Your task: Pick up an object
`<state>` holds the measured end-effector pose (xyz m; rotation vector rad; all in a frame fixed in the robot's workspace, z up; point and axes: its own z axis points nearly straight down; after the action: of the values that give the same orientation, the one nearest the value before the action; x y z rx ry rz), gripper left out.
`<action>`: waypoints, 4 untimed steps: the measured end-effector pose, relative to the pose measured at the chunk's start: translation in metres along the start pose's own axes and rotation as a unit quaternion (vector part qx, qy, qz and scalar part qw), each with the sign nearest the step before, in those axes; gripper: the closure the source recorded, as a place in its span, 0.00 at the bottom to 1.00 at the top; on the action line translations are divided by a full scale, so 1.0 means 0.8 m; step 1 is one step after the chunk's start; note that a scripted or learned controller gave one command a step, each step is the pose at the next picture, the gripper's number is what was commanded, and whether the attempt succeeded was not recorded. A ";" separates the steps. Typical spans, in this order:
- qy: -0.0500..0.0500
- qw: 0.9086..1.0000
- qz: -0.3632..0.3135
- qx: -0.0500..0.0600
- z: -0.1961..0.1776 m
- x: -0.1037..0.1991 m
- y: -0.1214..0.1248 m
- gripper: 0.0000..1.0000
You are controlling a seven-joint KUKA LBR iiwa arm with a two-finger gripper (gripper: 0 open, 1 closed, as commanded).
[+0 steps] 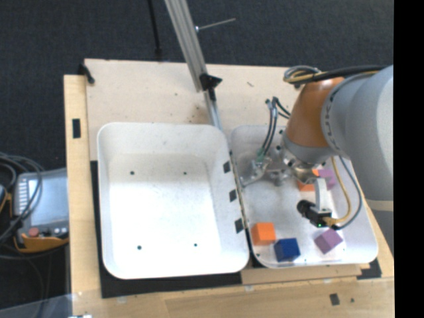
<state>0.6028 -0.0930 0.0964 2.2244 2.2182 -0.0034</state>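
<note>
Hand [265, 171] sits low in the right bin [361, 244], near that bin's left wall, at the end of the grey arm [361, 121] with its orange band [308, 114]; can't tell whether it is released or clenched, since metal parts and cables [271, 121] clutter it, and nothing is visibly grasped. 3 blocks lie toward the near rim of the bin, below the hand in view: orange cube [264, 232] closest, almost straight below the hand; blue cube [287, 249] just beside the orange one, further down and right; purple block [328, 241] well right of the hand, near a black part [313, 212] hanging off the wrist. More small bits, 1 orange [306, 187] and 1 pink-purple [326, 175], show right of the hand, partly hidden under the wrist; shape unclear. All 3 blocks rest on the bin floor, apart from the hand. Left bin [109, 177] lies left of the hand, across the shared walls. Both bins on the tan table [79, 111]. Metal rail [189, 42] slants up-left above the hand.
</note>
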 end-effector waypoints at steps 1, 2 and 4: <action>0.001 1.000 0.003 -0.002 -0.015 -0.001 0.001 1.00; 0.000 1.000 -0.003 -0.003 -0.089 -0.002 0.012 1.00; 0.001 1.000 -0.005 -0.003 -0.163 0.062 0.045 1.00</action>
<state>0.6389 -0.0434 0.2266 2.2119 2.2284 0.0052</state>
